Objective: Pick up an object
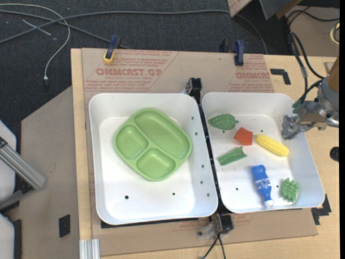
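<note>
The right bin (232,102) holds several small objects: a green leafy toy (223,122), a red block (243,137), a yellow corn cob (272,145), a green pepper-like piece (232,156), a blue bottle (261,184) and a green bumpy toy (289,190). My gripper (291,127) hangs at the bin's right rim, just right of and above the corn cob. Nothing shows between its fingers.
The left bin (108,144) carries a green divided plate (153,143). Blue clamps (112,48) (239,53) hold the cardboard sheet at the back edge. A black bracket (194,85) sits between the bins, and cables lie on the floor behind.
</note>
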You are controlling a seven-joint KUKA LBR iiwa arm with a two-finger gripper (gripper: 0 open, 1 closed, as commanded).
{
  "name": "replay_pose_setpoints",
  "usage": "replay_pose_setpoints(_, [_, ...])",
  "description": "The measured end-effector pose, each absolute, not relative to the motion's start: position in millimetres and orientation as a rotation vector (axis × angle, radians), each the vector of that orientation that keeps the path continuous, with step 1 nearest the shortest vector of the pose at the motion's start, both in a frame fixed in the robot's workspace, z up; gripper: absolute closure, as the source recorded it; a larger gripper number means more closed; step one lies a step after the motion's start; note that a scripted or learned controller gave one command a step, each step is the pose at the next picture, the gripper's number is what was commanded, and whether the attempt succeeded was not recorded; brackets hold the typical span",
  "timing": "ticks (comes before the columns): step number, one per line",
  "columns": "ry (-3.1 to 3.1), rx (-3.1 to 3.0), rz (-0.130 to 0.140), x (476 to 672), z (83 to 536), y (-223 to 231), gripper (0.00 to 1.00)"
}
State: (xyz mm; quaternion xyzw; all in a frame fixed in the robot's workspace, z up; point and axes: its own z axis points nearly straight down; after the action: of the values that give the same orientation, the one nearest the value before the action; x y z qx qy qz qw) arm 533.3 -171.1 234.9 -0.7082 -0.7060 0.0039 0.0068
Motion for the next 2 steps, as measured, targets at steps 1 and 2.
replay_pose_setpoints(1, [-2.221,-2.220,0.000,536.0,242,-171,0.00])
replay_pose_setpoints(2, [-2.218,-2.220,0.002,536.6,184,-177,0.00])
